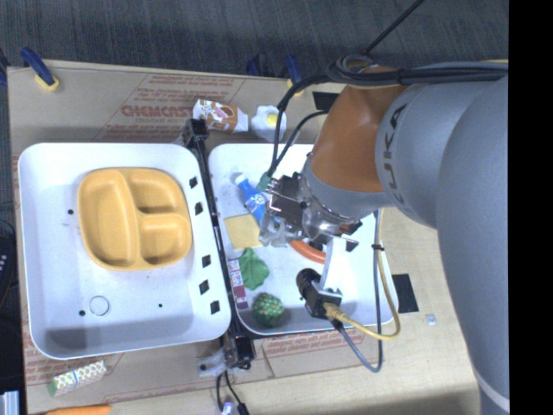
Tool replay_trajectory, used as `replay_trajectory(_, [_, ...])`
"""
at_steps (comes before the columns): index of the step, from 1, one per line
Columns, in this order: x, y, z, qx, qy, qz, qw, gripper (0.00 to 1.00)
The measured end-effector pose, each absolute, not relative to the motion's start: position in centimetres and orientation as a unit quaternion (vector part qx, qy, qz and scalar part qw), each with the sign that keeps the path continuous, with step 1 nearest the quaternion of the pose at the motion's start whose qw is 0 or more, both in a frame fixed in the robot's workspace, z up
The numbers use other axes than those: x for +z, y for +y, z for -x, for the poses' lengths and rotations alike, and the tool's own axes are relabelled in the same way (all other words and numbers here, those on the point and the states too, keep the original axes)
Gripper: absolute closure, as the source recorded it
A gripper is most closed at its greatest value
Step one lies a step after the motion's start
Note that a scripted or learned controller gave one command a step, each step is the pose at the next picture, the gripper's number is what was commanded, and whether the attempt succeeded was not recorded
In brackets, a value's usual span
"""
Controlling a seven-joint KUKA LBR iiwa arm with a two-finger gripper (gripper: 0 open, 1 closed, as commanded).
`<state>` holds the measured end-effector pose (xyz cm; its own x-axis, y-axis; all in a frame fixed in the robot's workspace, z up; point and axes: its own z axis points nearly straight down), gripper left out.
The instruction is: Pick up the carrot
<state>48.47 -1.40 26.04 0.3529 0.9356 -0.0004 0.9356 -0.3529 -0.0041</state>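
From above, the grey arm with its glossy orange band reaches into the right white bin [367, 318], its metal pincer [285, 219] low among the objects; how far it is spread cannot be told. The carrot [308, 251], a smooth orange sliver, lies just beside the pincer, partly hidden by the wrist. Nearby lie a flat yellow square [241, 230], a crinkled green leaf [253, 269] and a knobbly green ball [268, 309]. The left bin [52, 232] holds a moulded yellow divided tray [134, 217].

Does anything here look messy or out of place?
A few things lie outside the bins: a small carton on the cardboard behind them and a patterned packet by the front left corner. Inside the right bin nothing looks spilled.
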Motion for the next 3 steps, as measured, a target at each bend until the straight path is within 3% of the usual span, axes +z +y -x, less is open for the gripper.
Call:
replay_trajectory(1, [29.0, -6.2, -47.7, 0.0009, -0.504, 0.864, 0.001, 1.0])
replay_trajectory(2, [24.2, -2.5, -47.6, 0.0018, -0.549, 0.836, 0.002, 1.0])
replay_trajectory(3, [25.9, 0.0, -47.6, 0.0013, -0.518, 0.856, 0.001, 1.0])
